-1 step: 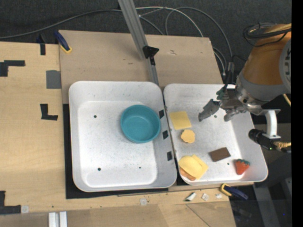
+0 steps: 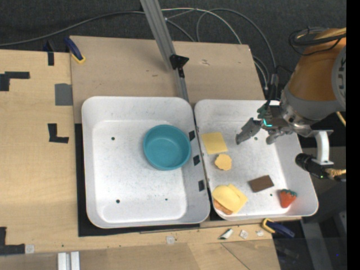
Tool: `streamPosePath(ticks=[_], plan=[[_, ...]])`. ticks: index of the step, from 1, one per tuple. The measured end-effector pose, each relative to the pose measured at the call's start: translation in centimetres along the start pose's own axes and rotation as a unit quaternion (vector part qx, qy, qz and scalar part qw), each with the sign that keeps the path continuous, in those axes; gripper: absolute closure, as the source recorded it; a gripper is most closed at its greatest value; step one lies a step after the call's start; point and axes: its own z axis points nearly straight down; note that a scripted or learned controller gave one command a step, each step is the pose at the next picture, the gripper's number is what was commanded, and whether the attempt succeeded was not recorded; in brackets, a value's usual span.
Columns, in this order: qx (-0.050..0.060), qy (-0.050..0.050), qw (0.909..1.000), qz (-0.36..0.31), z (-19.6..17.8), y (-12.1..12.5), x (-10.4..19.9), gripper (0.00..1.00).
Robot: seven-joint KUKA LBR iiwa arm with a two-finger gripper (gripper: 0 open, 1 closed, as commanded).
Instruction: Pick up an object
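sitting in the left bin [image 2: 101,151] is a blue bowl [image 2: 166,146]. lying in the right bin [image 2: 236,114] are a yellow square [image 2: 214,142], a small yellow round [image 2: 223,162], a yellow sandwich-like toy [image 2: 229,198], a brown block [image 2: 261,183] and a strawberry [image 2: 287,198]. the gripper [image 2: 260,134] is hovering above the bin's upper part with its two fingers spread apart, gripping nothing.

Glossy teal plastic bowl [image 2: 166,146], speckled white plastic bins [image 2: 101,196], matt wooden bench [image 2: 34,167].
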Motion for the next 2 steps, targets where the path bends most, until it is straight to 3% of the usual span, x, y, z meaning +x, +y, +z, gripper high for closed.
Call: streamPosePath(ticks=[2], plan=[[0.003, 0.000, 1.0000, 0.001, 9.6, 0.2, -0.5, 0.00]])
